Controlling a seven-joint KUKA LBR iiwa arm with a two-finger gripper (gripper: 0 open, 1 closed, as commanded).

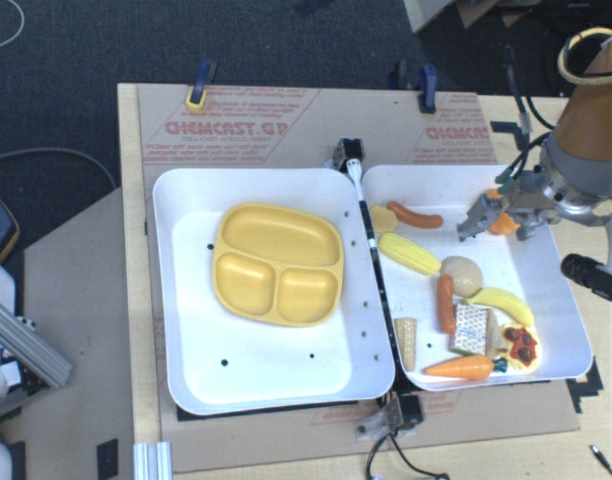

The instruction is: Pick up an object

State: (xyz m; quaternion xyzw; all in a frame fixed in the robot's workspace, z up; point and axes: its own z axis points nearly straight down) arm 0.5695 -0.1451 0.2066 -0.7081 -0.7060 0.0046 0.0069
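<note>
bright, even overhead light; picture slightly soft

the two white bins, left bin (pixel 186 298) and right bin (pixel 571 318), are the brightest areas and look nearly washed out on their floors, with little glare. shadows are faint and short, hugging the yellow plate (pixel 278 265) and the food pieces. the dark carpet (pixel 186 18) at the top stays dim and low in detail. the arm (pixel 586 128) at the right edge is a bit blurred. overall grain is mild, small print reads poorly.
</note>
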